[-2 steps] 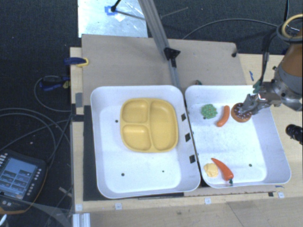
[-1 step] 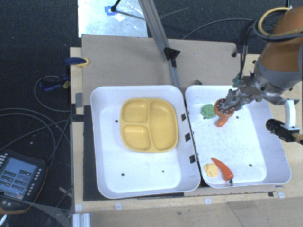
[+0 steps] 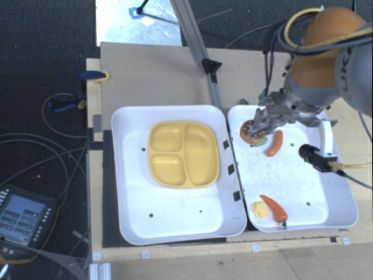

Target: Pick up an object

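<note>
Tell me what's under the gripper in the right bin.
The gripper hangs over a brown sprinkled donut, with a sausage beside it. The donut's top edge and the bin floor there are covered.

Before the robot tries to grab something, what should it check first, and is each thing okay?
1. Is there something to grab in reach? Ok: a round brown donut-like toy sits in the right bin, right under the gripper.
2. Is the gripper over it? Ok: it hangs at the toy's upper edge.
3. Is the toy already held? Cannot tell: the gripper hides that spot.
4. Is anything crowding the toy? Not ok: an orange sausage-shaped toy lies close beside it.
5. Are other things out of the way? Ok: the red chili pepper and pale yellow piece lie at the bin's near end, and the yellow divided plate is in the left bin.
</note>
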Robot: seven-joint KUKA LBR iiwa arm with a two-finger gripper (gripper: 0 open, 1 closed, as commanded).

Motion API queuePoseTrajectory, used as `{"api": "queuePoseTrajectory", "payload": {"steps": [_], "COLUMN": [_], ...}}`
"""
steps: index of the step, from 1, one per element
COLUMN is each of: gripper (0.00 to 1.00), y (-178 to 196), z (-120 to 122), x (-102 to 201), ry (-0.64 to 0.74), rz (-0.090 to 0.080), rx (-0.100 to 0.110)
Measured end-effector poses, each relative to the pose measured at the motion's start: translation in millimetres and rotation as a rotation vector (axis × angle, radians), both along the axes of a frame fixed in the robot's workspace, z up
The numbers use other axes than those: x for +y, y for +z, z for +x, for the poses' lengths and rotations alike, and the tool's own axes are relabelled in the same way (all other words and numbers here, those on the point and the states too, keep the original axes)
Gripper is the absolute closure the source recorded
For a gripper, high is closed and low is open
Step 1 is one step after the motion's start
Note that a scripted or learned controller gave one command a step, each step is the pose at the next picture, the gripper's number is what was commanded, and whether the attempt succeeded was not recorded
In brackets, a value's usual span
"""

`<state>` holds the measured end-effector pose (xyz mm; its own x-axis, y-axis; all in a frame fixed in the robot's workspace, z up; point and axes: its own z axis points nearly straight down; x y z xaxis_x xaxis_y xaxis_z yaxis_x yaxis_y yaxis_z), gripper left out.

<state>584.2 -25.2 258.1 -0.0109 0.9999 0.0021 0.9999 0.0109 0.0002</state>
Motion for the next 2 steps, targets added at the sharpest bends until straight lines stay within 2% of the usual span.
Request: {"api": "queuePoseTrajectory", "payload": {"steps": [1, 2], "gripper": [1.00, 1.00], "y": [-12.8, -9.6], "z": [1.2, 14.5], "x": [57.6, 103.6], "ry": [0.000, 0.000], "rz": [0.000, 0.000], "rx": [0.001, -0.003]}}
